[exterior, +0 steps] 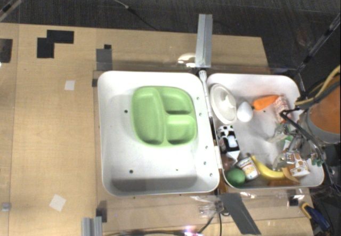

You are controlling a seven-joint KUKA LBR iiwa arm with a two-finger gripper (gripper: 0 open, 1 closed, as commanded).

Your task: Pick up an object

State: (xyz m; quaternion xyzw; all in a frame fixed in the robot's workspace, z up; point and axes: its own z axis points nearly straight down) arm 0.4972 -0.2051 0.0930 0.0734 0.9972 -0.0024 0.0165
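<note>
Banana (268, 171) and green ball (235, 177) — gripper (290, 151) beside.

green tray (162, 115), yellow banana (266, 170), white bins (114, 139)

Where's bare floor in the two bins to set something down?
Left bin: bare floor all around the green tray, widest along the near wall and left side. Right bin: one patch mid-floor, bordered by the egg, carrot and banana. Its left wall and near edge are crowded: bowl, lime, small packages; the gripper crowds the right.
</note>
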